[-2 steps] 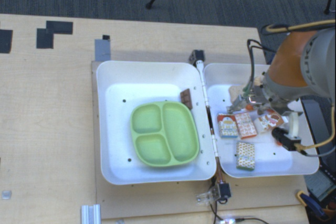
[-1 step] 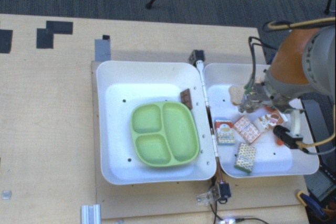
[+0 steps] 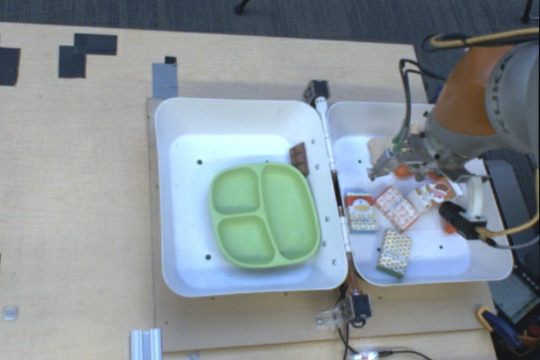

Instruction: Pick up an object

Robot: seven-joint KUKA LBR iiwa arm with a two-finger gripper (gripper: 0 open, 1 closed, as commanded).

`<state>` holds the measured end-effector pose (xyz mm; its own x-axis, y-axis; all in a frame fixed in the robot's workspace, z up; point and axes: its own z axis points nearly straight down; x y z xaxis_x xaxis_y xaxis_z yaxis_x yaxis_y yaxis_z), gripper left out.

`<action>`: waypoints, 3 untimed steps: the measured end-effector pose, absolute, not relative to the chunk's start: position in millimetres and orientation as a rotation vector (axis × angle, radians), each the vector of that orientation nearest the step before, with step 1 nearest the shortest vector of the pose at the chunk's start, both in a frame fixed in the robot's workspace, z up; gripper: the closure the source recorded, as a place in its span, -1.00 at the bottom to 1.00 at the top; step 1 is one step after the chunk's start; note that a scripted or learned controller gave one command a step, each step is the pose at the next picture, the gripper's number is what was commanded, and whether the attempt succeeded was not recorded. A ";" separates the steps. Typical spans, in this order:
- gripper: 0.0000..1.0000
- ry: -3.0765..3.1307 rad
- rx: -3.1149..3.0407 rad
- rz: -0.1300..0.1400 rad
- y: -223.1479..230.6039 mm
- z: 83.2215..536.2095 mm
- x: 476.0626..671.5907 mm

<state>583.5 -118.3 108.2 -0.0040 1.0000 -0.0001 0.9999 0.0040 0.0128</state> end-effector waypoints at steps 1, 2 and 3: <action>-1.00 2.220 2.216 0.007 -103.6 86.6 530.1; 1.00 2.218 2.211 0.011 -103.7 98.0 532.1; 1.00 2.225 2.216 0.004 -69.6 184.7 487.5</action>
